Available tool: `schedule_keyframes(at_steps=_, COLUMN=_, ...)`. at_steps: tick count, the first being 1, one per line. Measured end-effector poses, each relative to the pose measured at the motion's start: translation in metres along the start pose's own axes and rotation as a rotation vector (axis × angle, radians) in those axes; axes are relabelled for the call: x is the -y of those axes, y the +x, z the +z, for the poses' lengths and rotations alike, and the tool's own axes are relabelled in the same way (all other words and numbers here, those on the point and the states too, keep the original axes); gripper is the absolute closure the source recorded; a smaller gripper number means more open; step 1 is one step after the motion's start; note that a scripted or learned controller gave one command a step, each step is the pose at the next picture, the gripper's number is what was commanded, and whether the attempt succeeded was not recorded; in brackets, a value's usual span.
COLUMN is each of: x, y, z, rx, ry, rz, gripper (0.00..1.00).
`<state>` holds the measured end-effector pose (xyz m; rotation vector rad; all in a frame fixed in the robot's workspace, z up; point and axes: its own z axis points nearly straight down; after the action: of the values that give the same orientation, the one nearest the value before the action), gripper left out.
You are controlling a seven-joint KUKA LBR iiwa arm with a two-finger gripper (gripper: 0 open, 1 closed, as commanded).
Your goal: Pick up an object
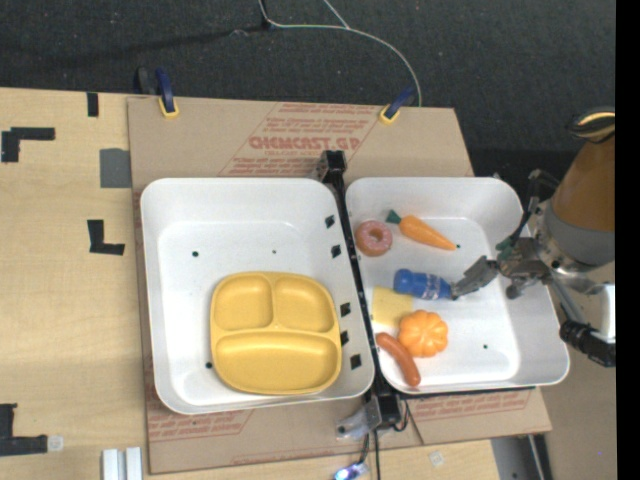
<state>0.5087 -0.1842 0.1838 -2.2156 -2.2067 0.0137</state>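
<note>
I see the gripper [468, 282] low in the right bin [500, 368], tip just beside the blue bottle [420, 285]. Can't tell its grip state. Pumpkin [424, 333] and sausage [398, 357] sit nearby

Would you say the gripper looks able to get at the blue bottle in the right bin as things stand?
Probably yes. The gripper sits just right of the blue bottle, nothing lying between them. The pumpkin and carrot lie apart from it, leaving room.

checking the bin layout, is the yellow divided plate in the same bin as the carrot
No, the yellow divided plate lies in the left bin, while the carrot lies in the right bin.
</note>
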Motion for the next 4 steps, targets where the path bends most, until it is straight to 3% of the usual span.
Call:
schedule_keyframes(at_steps=1, x=-0.003, y=0.001, z=-0.006, rx=0.003, ry=-0.011, rz=-0.004, gripper=0.00)
schedule_keyframes(at_steps=3, x=-0.005, y=0.011, z=0.103, rx=0.005, ry=-0.013, rz=-0.004, gripper=0.00)
schedule_keyframes(at_steps=4, x=-0.005, y=0.010, z=0.092, rx=0.005, ry=-0.012, rz=-0.004, gripper=1.00)
